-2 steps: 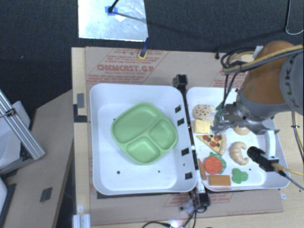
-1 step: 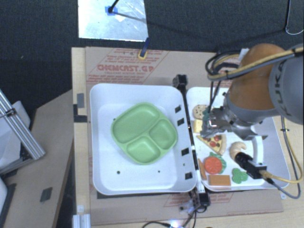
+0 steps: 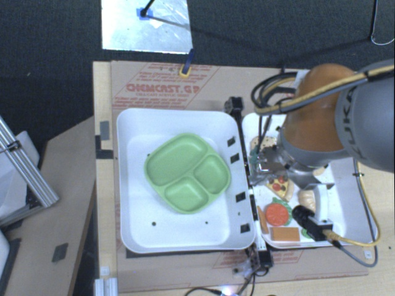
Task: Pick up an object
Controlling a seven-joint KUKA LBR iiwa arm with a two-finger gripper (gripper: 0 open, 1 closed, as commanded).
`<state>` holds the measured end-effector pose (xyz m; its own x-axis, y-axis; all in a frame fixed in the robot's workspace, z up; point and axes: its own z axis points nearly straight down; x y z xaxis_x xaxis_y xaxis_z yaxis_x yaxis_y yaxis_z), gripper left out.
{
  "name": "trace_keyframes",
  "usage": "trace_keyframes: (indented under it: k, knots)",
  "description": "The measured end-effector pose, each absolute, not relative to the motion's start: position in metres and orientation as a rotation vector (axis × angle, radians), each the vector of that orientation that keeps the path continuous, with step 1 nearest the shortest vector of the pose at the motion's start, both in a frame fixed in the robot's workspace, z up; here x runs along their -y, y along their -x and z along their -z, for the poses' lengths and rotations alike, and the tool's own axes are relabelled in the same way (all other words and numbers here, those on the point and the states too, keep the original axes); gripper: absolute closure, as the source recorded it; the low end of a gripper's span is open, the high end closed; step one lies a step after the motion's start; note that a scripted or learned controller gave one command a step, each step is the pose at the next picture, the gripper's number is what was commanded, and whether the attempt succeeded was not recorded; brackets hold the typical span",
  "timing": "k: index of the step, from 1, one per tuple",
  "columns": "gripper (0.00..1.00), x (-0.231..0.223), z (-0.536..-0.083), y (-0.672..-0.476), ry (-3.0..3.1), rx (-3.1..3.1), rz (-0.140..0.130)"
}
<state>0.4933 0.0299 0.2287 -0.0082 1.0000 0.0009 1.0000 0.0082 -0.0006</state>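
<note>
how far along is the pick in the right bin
Done: the grey arm with the orange band is down over the right white bin. In hand: nothing visibly. Left: the red round toy, orange rectangular block and pizza-slice toy all lie in the bin; the green divided plate sits in the left bin.

Single fixed camera above bench [image 3: 154, 82], slanted downward, both bins in frame
</note>
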Motion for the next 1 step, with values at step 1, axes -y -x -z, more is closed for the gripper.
trace_keyframes:
  k: [1]
  knots:
    - [1.00, -0.0360, -0.2138, -0.4930, 2.214, 2.227, -0.001]
